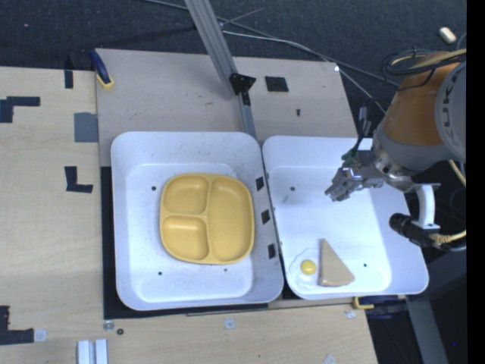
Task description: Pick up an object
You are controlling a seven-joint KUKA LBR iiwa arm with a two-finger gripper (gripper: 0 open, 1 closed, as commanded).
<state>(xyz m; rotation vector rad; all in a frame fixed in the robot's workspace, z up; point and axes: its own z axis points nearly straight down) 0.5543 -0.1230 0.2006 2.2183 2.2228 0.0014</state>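
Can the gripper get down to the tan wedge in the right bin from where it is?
Probably yes. The gripper hangs over the right bin, and the tan wedge lies flat near the front wall with open floor between. Only the small yellow ball sits close beside it, on its left.

A single fixed camera looks down on the worktop [45, 203] from above at a slant, far enough back to take in both white bins whole. The left bin [125, 226] sits just left of the frame's centre and the right bin [379, 226] toward 4 o'clock. Dark floor runs along the 12 o'clock edge. The arm [424, 120] enters from 3 o'clock. Only one view exists, so no overlap arises.
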